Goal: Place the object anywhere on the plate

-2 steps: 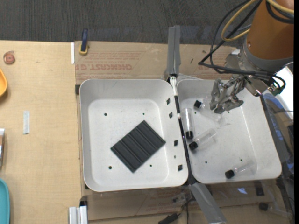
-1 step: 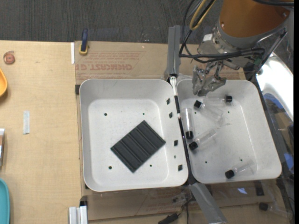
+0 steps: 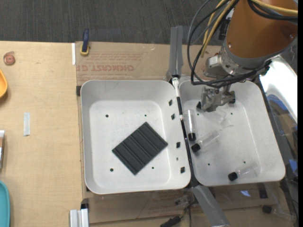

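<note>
Dark grey carpet lies beyond a pale wooden bench (image 3: 42,103), with a sheet of brown cardboard (image 3: 123,63) under 2 shallow white bins set side by side. Seen from the gripper, the left bin (image 3: 92,174) lies well off to the view's left, past the divider, and the right bin (image 3: 270,167) is directly beneath it. The arm (image 3: 258,22), grey with a broad orange band and looped cables, comes in from the upper right.

The gripper (image 3: 215,100) hangs low over the back of the right bin. Glare and blur hide its tips, so whether it is open or closed cannot be told, and nothing can be seen held in it.

The plate (image 3: 140,147), a dark ribbed flat slab turned on the diagonal, lies in the middle of the left bin, well apart from the gripper.

3 small clear tubes with black caps lie in the right bin: tube 1 (image 3: 190,123) just left of the gripper along the divider, tube 2 (image 3: 203,141) near and below it, and tube 3 (image 3: 240,173) farther off towards the front rim. Which is the object is unclear.

Each looks light, stiff, smooth and likely to roll or slip. A hold across the middle of the barrel seems best.
</note>
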`<state>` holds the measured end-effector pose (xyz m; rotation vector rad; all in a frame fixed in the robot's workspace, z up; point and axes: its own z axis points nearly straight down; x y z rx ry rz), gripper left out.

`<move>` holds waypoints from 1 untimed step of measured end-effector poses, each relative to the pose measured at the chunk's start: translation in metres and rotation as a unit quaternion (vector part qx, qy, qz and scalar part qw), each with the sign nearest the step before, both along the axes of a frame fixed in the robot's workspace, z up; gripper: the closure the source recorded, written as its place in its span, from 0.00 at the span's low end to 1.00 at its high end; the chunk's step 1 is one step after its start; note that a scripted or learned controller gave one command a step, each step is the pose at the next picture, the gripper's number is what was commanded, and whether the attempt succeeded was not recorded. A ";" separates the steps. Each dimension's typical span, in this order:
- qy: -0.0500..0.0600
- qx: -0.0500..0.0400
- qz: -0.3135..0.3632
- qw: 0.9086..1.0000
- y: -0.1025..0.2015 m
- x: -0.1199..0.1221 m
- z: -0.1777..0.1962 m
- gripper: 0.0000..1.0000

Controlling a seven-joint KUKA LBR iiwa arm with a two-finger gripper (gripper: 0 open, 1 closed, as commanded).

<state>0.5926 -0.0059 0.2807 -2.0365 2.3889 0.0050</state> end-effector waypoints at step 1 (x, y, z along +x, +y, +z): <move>-0.001 0.001 0.150 0.989 0.062 0.018 -0.009 1.00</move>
